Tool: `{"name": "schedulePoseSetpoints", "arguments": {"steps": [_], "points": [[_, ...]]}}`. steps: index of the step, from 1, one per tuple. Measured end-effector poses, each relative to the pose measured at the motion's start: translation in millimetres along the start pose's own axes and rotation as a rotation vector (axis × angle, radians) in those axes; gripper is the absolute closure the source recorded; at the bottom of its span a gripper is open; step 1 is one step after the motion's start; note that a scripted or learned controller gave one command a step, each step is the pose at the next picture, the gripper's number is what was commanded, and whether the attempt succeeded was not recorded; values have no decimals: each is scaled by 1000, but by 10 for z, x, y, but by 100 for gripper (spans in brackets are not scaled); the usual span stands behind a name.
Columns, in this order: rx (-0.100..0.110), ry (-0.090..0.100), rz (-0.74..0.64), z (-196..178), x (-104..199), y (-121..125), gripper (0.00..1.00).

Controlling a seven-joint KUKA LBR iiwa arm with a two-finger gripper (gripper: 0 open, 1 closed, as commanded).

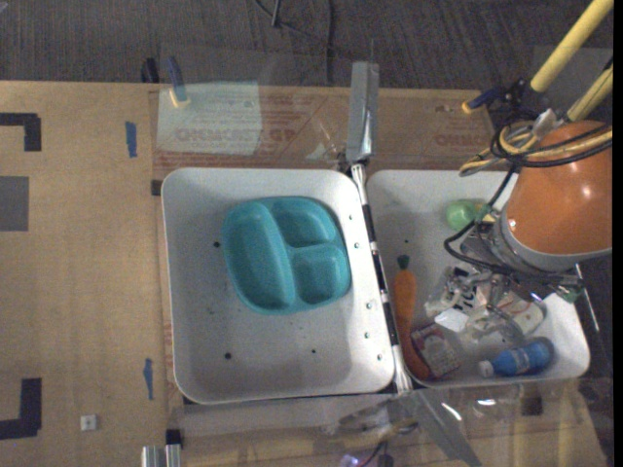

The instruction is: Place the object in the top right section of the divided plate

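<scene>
left bin [195, 358]: teal divided plate [286, 253], floor around it bare
right bin [419, 193]: carrot [405, 295], blue bottle [518, 359], green ball [463, 212] (crowded)
gripper [484, 295]: over right bin clutter, open or closed can't tell

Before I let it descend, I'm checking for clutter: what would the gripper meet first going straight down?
Probably the clear plastic packet lying under the gripper in the right bin; depth is unclear.

one fixed overhead camera
looks down at a slant on both bins [195, 358]; arm [565, 193] enters from right.
</scene>
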State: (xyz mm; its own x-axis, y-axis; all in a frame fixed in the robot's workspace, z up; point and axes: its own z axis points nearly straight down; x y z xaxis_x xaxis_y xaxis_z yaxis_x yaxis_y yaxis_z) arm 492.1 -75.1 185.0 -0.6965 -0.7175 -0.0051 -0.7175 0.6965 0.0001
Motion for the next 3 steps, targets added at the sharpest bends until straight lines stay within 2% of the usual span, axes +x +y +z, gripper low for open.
{"name": "schedulePoseSetpoints", "arguments": {"steps": [1,2,3], "points": [[2,-2,-108,-302,-677,165,100],[2,-3,-129,-330,-1521,325,100],[2,-3,-126,-334,-1513,315,0]]}}
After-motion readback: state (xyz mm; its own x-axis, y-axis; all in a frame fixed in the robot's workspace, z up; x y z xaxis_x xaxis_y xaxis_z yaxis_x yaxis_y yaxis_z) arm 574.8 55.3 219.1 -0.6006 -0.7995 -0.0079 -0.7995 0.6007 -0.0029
